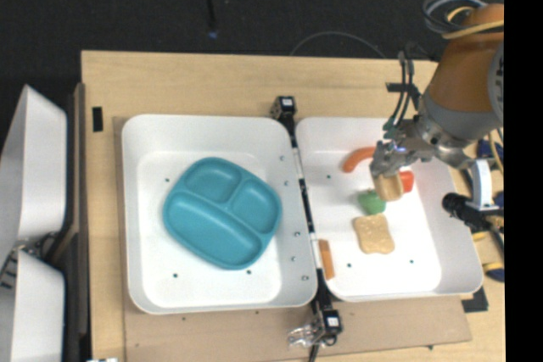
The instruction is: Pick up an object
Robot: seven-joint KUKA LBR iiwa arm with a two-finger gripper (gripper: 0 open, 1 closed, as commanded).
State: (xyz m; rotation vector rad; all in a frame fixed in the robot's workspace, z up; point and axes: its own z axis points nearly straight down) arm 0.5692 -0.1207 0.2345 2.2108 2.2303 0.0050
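The gripper (pixel 389 182) hangs low in the right bin (pixel 424 280); whether its jaws are parted or clenched cannot be told. A green piece (pixel 371 202), tan bread slice (pixel 373 234) and orange carrot (pixel 357 158) crowd beneath, so it could nudge neighbours instead of grasping. The left bin (pixel 148 284) holds a teal divided plate (pixel 221 212). Both bins sit on a pale wooden bench (pixel 204 80) above dark floor.

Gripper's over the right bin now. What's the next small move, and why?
Probably lower the gripper straight down, slowly. It sits over a cluster of orange pieces and a green piece; I can't see anything held. The tan piece lies apart, nearer the front.
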